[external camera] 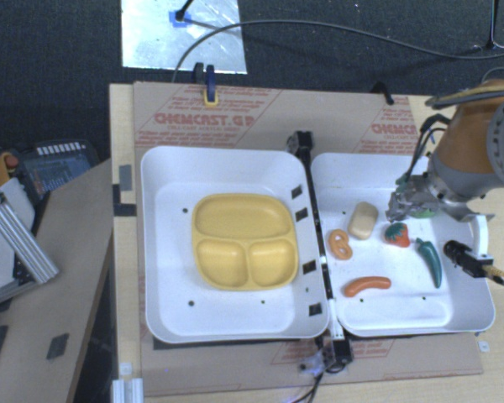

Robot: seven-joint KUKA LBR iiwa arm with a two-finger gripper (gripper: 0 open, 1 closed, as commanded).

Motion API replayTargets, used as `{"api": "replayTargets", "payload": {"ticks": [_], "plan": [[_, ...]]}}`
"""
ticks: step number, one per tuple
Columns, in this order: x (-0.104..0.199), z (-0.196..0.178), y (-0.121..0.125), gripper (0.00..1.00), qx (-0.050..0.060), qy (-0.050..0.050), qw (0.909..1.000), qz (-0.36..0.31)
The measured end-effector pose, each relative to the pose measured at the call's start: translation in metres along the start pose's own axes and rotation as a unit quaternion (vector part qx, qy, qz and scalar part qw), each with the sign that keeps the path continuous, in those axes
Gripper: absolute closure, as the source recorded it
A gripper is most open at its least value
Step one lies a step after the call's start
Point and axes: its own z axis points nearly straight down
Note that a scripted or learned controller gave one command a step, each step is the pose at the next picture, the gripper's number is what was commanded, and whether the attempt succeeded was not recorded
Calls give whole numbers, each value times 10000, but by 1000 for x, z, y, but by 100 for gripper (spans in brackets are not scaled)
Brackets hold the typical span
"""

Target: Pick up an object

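Note:
The right bin (466, 313) holds several toy foods: a beige bread piece (363, 221), an orange pretzel (340, 244), an orange-red sausage (367, 285), a red strawberry-like piece (396, 235) and a dark green pepper (431, 261). My gripper (401, 210) hangs low over the bin's back right part, directly above and just behind the red piece. The wrist hides how its fingers stand, and nothing shows between them.
The left bin (160, 300) carries a yellow divided plate (244, 240). A black divider with clips (313, 225) runs between the bins. The grey arm with its orange band (475, 141) comes in from the right, and cables (470, 263) lie by the right bin's edge.

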Motion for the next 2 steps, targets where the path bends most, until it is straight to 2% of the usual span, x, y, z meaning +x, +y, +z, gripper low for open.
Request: {"api": "replayTargets", "payload": {"ticks": [2], "plan": [[-11,-107,4,100,32,5,10000,-7]]}}
